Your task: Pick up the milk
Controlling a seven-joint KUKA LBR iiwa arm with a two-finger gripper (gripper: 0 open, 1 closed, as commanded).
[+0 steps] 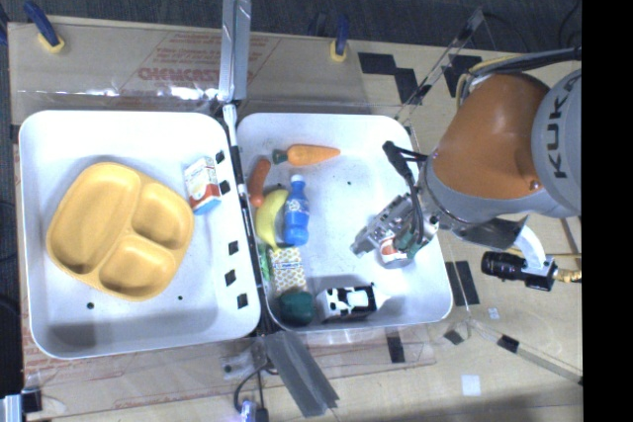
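Since the end effector (391, 237), grip state unreadable, hangs upper right of the milk (348, 301), approach centred, avoiding the white bin (361, 188) wall.

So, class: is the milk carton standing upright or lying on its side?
Lying on its side. The milk carton rests flat on the right bin floor near the front wall, its long cow-patterned face turned up.

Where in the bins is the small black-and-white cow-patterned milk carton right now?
The black-and-white milk carton lies on its side at the near edge of the right white bin, just right of the dark green round item.
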